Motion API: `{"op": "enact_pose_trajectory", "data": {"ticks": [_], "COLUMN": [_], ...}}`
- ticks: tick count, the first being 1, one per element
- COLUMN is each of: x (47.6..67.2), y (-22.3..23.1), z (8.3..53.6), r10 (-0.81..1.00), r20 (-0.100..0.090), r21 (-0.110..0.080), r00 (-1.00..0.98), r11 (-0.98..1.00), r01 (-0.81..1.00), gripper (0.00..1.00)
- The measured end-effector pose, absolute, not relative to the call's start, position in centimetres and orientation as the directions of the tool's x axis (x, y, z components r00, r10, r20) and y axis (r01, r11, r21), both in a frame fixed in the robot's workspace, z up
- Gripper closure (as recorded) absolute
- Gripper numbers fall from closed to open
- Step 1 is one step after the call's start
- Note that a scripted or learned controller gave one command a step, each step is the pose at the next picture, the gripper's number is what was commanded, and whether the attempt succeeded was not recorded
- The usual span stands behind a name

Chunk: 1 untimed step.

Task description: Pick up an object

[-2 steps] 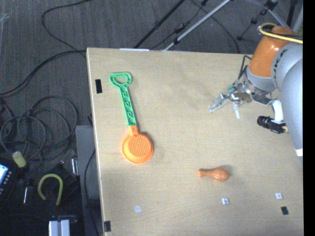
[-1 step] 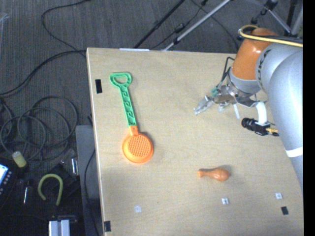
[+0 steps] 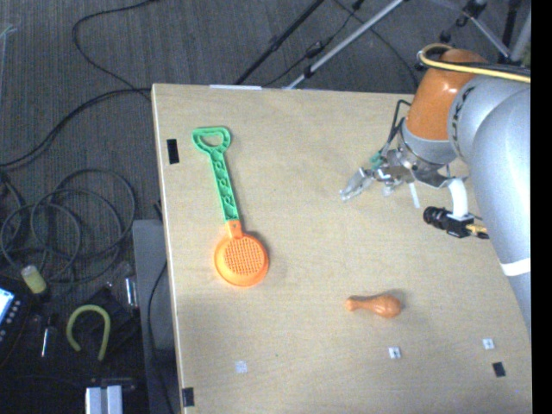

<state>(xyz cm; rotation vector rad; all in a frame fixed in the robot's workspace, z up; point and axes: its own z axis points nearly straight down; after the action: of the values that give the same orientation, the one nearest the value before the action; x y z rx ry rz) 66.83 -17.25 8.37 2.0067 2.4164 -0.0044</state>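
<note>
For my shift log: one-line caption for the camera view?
Arm's tool hovers over the bench, apart from the green-handled orange strainer and orange drumstick toy.

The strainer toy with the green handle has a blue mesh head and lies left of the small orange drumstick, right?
Not quite: the strainer has an orange mesh head, not blue, as the camera view shows. Its handle is green, and it does lie left of the small orange drumstick.
</note>
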Motion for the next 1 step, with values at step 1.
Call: {"op": "enact_pose_trajectory", "data": {"ticks": [1], "x": [66.84], "y": [-13.72], "z": [8.4], "r10": [0.927], "r20": [-0.001], "r21": [-0.001], "r00": [-0.375], "r11": [0.375], "r01": [0.927], "gripper": [0.0]}}
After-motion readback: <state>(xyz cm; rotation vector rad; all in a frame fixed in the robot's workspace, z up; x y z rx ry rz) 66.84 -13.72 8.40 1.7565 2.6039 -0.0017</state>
